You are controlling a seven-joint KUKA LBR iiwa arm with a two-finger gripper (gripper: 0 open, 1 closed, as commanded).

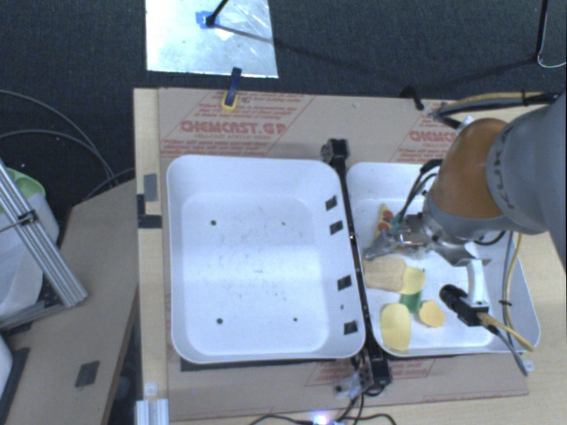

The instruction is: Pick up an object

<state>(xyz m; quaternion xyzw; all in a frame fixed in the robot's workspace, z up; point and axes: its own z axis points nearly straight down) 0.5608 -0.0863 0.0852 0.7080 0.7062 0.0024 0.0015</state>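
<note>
Several yellow pieces point(396, 326) are lying beside the gripper point(387, 242) in the right bin point(376, 184); we cannot tell whether it is spread.

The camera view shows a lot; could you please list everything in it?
Left bin: one, white, left side of bench.
Right bin: one, white, next to it.
Tan slab: one, beige, middle of right bin.
Yellow pieces: three, yellow, right bin, nearest end.
Green piece: one, green, between the yellow pieces.
Small bits: count unclear, yellow and red, right bin's far part.
Cardboard sheet: one, brown, under both bins.
Arm: one, grey with orange band, from the right.
Gripper: one, metallic, by the slab's far edge.
</note>
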